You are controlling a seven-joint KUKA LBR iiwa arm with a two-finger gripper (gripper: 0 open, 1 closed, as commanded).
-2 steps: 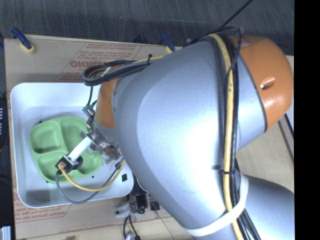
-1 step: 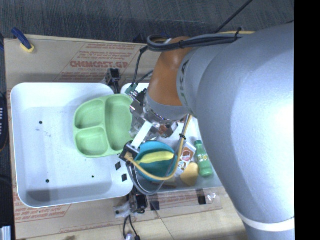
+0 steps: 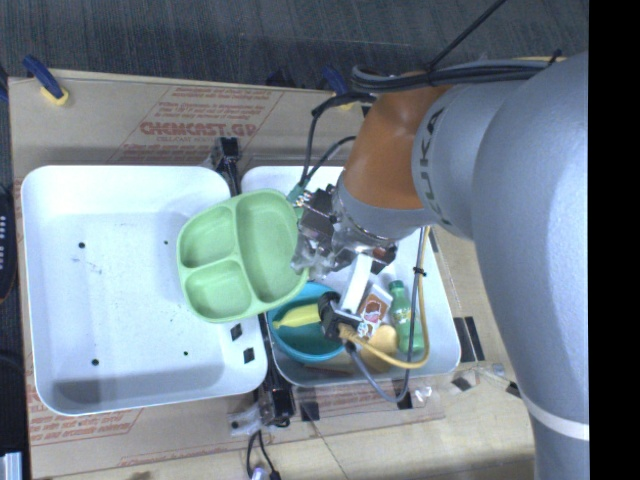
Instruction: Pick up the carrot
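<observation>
Pincer [image 3: 312, 256] grips the rim of a green divided plate [image 3: 243, 256], lifted askew over the bins' divide. No carrot identifiable in the right bin [image 3: 440, 353] clutter. Judgement: release the plate, relocate the carrot, regrasp squarely.
</observation>
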